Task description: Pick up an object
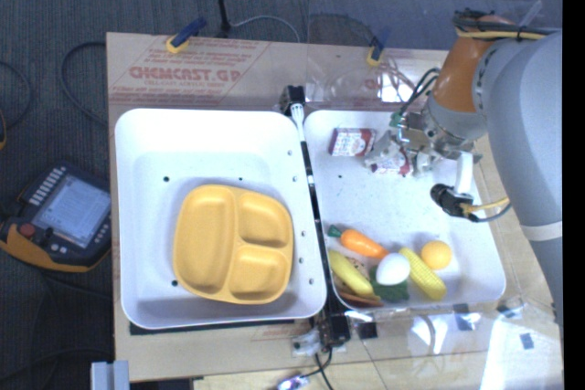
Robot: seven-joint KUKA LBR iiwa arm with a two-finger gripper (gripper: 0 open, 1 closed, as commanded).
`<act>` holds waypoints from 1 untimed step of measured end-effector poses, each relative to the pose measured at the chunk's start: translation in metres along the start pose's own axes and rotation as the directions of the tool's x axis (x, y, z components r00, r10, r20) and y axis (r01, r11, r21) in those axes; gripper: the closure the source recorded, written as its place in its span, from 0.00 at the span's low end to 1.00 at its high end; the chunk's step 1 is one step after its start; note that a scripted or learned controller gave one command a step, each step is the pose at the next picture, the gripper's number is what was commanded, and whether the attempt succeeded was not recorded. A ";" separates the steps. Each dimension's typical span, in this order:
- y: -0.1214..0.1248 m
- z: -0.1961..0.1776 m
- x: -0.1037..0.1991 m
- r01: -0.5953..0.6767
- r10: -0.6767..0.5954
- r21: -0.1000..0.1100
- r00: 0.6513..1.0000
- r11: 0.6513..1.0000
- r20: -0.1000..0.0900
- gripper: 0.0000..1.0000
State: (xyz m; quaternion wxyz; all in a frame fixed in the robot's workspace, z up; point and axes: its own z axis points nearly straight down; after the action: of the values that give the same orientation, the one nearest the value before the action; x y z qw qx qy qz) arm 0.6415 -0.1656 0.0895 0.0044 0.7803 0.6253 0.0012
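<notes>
My gripper (409, 154) hangs low over the back of the right bin (475, 233), below the orange band of the arm. Right by it lies a small red and white packet (386, 163); I cannot tell whether they touch. A second red packet (350, 142) lies a little to the left. At the front of this bin sit a carrot (359, 243), a banana (345, 273), a white egg (393, 269), a corn cob (425, 275), an orange ball (436, 254) and a green piece (393, 292).
The left bin (146, 151) holds a yellow divided plate (233, 242). A black ridge (309, 178) separates the two bins. A handheld pendant (59, 216) lies on the floor at the left. The grey arm (530, 132) covers the right bin's far right side.
</notes>
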 end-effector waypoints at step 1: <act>0.000 -0.010 0.000 0.000 0.000 -0.001 1.000 1.000 0.003 1.00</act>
State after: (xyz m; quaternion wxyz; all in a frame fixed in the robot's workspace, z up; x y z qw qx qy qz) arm 0.6415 -0.1660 0.0990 0.0055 0.7802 0.6255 0.0003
